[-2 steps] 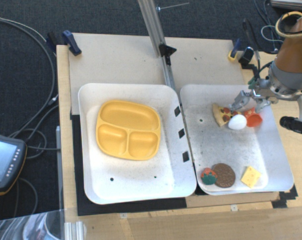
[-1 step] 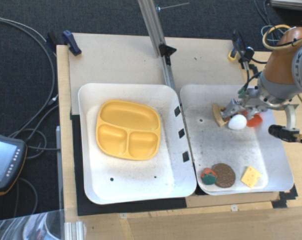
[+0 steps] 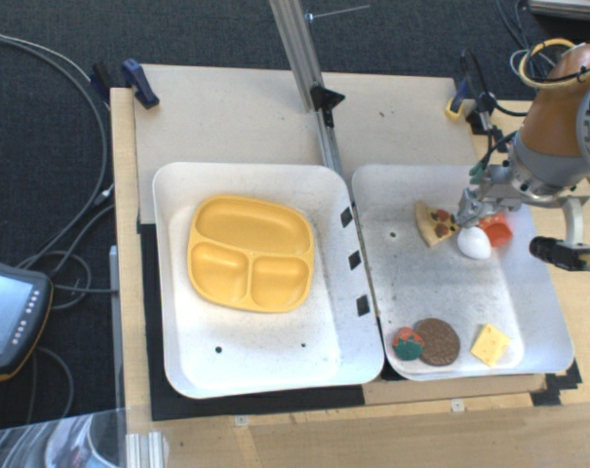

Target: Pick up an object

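White egg [image 3: 474, 243] lies under the tool [image 3: 473, 213], whose grip I cannot tell; no writing is legible.

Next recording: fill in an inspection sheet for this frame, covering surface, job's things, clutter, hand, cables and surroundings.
Surface: wooden bench bearing the left bin and the right bin, side by side.
Job's things: in the right bin, a pizza slice, a white egg and a red piece near the top; a brown cookie, a small red and green item and a yellow cheese wedge along the bottom edge.
Clutter: a yellow divided plate in the left bin.
Hand: the hand is over the right bin, just above the egg; grip state cannot be told.
Cables: black cables on the floor at left.
Surroundings: dark carpet, a pendant screen at left, a metal pole.
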You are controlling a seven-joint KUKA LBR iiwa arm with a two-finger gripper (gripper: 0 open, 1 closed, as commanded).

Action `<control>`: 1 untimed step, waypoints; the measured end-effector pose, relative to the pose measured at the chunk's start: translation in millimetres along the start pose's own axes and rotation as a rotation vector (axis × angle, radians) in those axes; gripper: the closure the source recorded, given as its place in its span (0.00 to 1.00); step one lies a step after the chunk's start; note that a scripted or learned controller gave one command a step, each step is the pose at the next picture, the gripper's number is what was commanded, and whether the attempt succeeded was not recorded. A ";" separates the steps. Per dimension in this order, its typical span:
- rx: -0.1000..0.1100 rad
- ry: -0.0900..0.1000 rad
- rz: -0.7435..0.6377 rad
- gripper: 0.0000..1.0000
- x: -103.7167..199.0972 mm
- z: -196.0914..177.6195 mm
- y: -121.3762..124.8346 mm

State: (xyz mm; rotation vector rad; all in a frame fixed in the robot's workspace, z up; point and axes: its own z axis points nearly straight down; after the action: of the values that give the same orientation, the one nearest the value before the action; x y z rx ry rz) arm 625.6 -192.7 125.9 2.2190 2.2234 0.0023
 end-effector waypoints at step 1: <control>-0.006 -0.002 0.000 1.00 2.6 -46.6 8.1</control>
State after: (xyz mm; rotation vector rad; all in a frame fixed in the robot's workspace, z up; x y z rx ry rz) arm 633.6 -190.2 172.6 2.2144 2.2199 0.0058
